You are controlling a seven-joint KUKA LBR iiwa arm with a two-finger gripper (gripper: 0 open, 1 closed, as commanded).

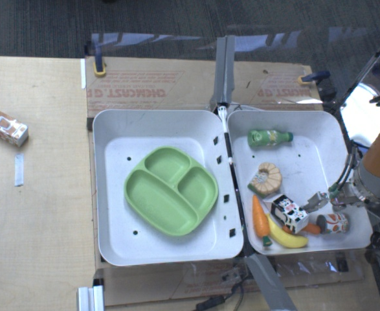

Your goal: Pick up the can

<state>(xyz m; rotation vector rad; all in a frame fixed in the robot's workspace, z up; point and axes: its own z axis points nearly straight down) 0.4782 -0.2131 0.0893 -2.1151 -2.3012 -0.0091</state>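
Overhead, the counter (34,238) is pale wood, with dark carpeted floor (177,5) beyond its far edge. A flattened cardboard sheet (164,86) with red printing lies under the two white bins. Out on the bare wood at the left sits a small carton (7,127), well apart from the bins.

The left bin (112,173) holds a green divided plate (171,190). The right bin (319,141) holds a green bottle (269,137) lying on its side near the far wall, a round sliced pastry toy (266,179) in the middle, and a cluster near the front: a carrot (260,218), a banana (285,234) and a black-and-white spotted box (289,213) resting on the banana.

The can (335,223), white with red markings, lies on its side in the front right corner of the right bin, just beside the box.

The arm comes in from the right, and its tool (325,201) sits low over that corner, just above the can. Its metal fingers (315,201) point leftward toward the spotted box; whether they are apart or together cannot be told, and nothing is visibly held between them.
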